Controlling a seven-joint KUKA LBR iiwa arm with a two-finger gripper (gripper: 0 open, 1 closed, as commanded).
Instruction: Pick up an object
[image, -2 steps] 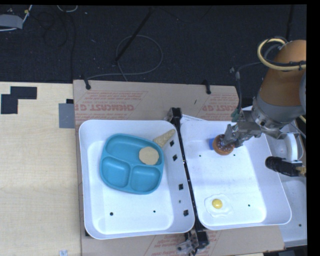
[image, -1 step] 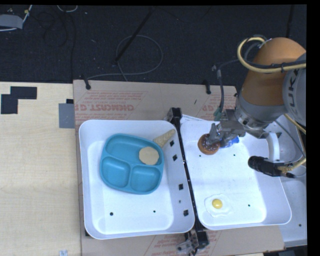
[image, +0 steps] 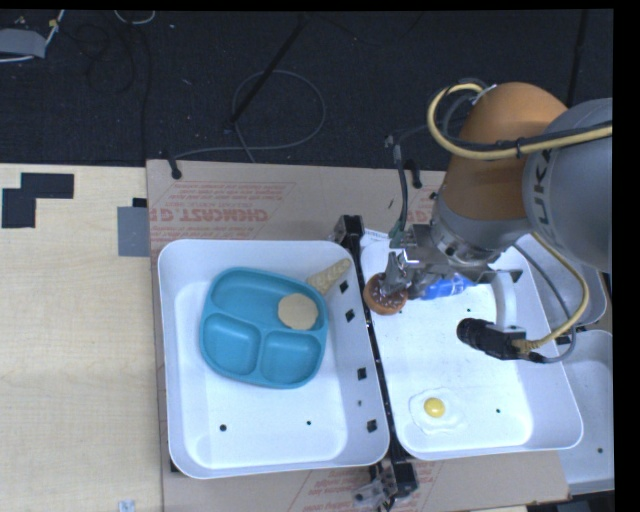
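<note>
grasp step: hand (image: 392, 283) low at frame centre over brown donut (image: 384, 295); grip state unclear, can't tell. next: confirm hold, then lift.

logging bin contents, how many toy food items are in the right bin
2 for sure: a brown doughnut at the top left under the claw, a fried egg near the bottom. The arm may hide more.

Pale wood bench (image: 70, 330) carries brown cardboard sheet (image: 250, 200); two white bins (image: 190, 440) rest on cardboard.
</note>
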